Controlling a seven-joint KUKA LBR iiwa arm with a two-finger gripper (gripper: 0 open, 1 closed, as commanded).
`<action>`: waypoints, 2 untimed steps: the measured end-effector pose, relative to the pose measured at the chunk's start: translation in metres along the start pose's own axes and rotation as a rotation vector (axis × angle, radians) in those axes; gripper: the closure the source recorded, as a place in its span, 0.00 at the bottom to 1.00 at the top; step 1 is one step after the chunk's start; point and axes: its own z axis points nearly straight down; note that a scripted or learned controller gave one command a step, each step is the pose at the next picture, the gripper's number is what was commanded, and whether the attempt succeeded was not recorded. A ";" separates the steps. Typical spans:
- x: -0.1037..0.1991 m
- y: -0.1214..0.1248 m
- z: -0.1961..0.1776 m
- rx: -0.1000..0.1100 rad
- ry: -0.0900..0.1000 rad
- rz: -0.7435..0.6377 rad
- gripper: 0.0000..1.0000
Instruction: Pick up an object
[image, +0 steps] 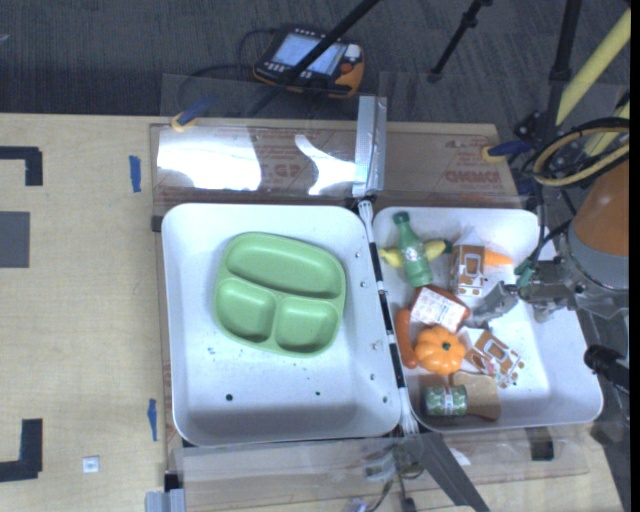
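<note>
The right shallow white bin (570, 385) holds a cluster of items: a green plastic bottle (411, 250) lying across a yellow banana (415, 252), a small orange pumpkin (441, 350), a red-and-white carton (438, 307), a green can (445, 401) and printed packets. The grey arm's gripper (500, 298) sits low in this bin beside the carton; whether the jaws are apart or together cannot be told. The left white bin (190, 400) contains a green compartment tray (280, 292). Both bins rest on the counter (70, 300).
</note>
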 end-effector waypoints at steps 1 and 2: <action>-0.036 -0.016 0.116 -0.008 -0.003 -0.004 0.00; -0.037 -0.015 0.107 -0.010 -0.004 0.000 1.00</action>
